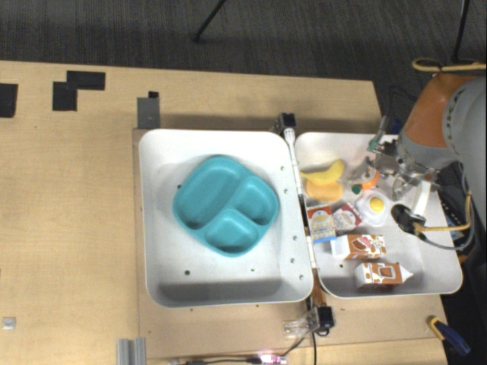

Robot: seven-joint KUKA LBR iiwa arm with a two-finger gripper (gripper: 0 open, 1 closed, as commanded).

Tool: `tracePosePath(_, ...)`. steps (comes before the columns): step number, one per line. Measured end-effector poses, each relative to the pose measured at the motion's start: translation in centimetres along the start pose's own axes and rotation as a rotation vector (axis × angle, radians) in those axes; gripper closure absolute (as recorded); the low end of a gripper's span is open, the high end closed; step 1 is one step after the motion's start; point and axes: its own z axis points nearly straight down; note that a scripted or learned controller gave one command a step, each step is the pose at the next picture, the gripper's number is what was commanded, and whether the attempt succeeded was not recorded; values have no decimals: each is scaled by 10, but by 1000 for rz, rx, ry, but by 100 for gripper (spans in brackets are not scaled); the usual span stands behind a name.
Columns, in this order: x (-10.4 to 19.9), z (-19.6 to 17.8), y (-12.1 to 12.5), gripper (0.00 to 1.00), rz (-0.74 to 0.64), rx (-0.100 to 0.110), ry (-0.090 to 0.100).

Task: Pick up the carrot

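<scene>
- Gripper (373,175) down inside the right bin (426,280), at its upper middle; metal fingers point toward the toy food. Whether it is open or closed cannot be told at this slant.
- Carrot (368,179): a small orange piece with a bit of green beside it, right at the gripper tip. Touching or merely close, not clear; a hold cannot be confirmed.
- Grey arm (464,120) with orange band (428,119) enters over the right bin's upper right corner.
- A black cable (426,234) loops from the wrist over the right bin's right side.
- Left of the carrot: yellow banana (326,175), with an orange-yellow piece (323,192) just below it.
- Below the carrot: round white item with yellow centre (374,204), like a fried egg.
- Lower in the right bin: small printed packets (332,220), then two brown-and-white cartons (367,245), (380,274).
- Left bin (160,280) sits against the right bin, holding a teal divided plate (226,204) at its centre.
- Both bins rest on a tan bench (68,226).
</scene>
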Motion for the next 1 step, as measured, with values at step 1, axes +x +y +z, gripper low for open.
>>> tracePosePath(1, 2, -13, 2, 100, -6, -6, 0)
